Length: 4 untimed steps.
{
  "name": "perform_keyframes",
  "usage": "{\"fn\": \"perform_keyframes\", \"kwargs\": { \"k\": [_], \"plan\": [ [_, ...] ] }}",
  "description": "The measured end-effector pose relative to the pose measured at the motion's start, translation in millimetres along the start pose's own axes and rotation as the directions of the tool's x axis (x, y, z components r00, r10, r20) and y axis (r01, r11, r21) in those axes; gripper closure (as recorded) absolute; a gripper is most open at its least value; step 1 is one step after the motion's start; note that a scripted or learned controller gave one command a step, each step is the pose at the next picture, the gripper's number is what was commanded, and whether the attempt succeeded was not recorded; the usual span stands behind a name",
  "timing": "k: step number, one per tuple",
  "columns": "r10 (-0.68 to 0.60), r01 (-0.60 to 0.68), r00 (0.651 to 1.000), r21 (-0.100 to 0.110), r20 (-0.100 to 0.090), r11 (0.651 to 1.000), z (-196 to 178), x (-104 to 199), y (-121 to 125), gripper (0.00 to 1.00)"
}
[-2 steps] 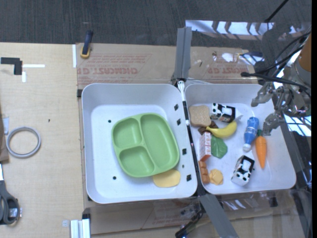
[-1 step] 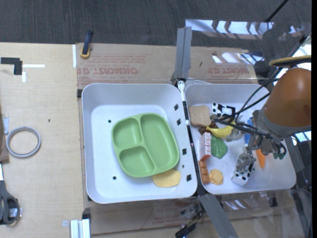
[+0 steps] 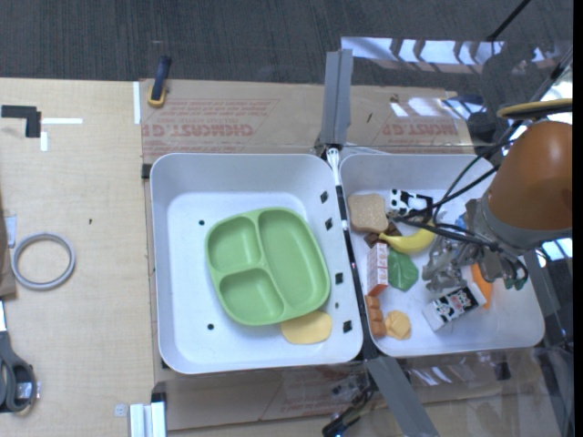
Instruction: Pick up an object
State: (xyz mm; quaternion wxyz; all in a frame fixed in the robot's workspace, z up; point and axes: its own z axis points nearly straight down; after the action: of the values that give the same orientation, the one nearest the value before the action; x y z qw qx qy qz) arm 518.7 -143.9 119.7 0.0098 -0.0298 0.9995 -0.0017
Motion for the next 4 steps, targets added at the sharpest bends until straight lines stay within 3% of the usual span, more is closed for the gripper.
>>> {"fn": "perform_keyframes", "kwargs": {
  "k": [1,2,3,4],
  "plan": [
    [-0.204,0.204,0.979,-0.008,-0.016,0.979,27.7,-2.4,52.1,1.0],
    [-0.702,0.702,0.712,-0.015,-0.008,0.712,-3.9,18.1,38.2,1.0],
    [-0.923,0.923,0.385,-0.019,0.0,0.385,27.9,1.0,48.1,1.0],
    [-0.998,0.998,0.061,-0.019,0.007,0.06,-8.8,14.5,46.8,1.0]
  ]
}}
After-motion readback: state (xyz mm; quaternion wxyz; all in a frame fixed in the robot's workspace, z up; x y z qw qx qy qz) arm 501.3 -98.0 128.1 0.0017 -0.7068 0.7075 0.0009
